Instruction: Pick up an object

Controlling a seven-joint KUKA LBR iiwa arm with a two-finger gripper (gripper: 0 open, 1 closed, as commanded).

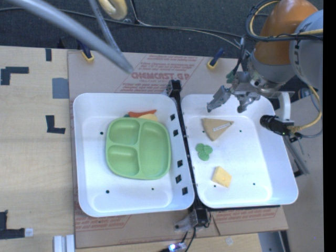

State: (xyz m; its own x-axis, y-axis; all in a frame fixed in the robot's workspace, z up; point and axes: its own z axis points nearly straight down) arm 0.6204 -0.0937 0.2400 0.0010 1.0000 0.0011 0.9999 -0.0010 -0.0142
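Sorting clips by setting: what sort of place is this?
Likely a robot lab bench: an arm over two white bins of toy food, cardboard clamped beneath, cables around.

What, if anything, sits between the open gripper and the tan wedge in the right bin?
Nothing visible. The gripper hangs open at the right bin's far edge, with bare white floor between it and the tan wedge. The green piece and yellow block lie nearer the camera.

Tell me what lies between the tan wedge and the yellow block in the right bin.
Only bare white bin floor between the tan wedge and yellow block, in the camera view.
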